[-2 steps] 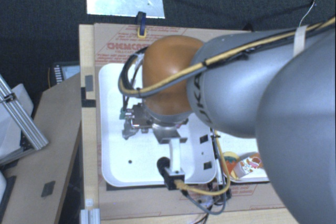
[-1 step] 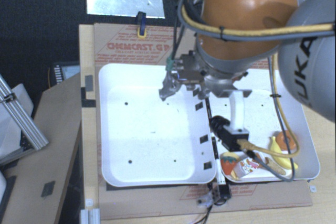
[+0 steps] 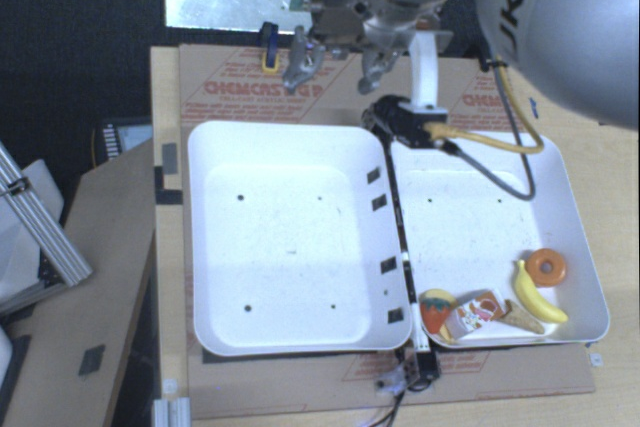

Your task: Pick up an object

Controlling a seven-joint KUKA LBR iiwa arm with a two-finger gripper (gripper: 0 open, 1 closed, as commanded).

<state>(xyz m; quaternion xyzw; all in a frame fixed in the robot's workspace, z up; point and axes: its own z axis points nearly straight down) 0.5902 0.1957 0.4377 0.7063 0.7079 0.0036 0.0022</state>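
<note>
My gripper (image 3: 338, 67) hangs high above the far edge of the bins, over the brown board, with its two metal fingers (image 3: 302, 65) spread apart and nothing between them. In the right bin (image 3: 480, 215), at its near right corner, lie a yellow banana (image 3: 535, 293), an orange donut-shaped ring (image 3: 546, 266), a red-and-orange round fruit (image 3: 437, 311), a small white and red packet (image 3: 474, 313) and a tan wedge (image 3: 520, 319). All of these sit far from the gripper.
The left bin (image 3: 285, 235) sits beside the right one with a black-clipped divider edge (image 3: 395, 225) between them. A yellow cable (image 3: 490, 143) and a black cable loop over the right bin's far side. A metal frame (image 3: 40, 225) stands at the left.
</note>
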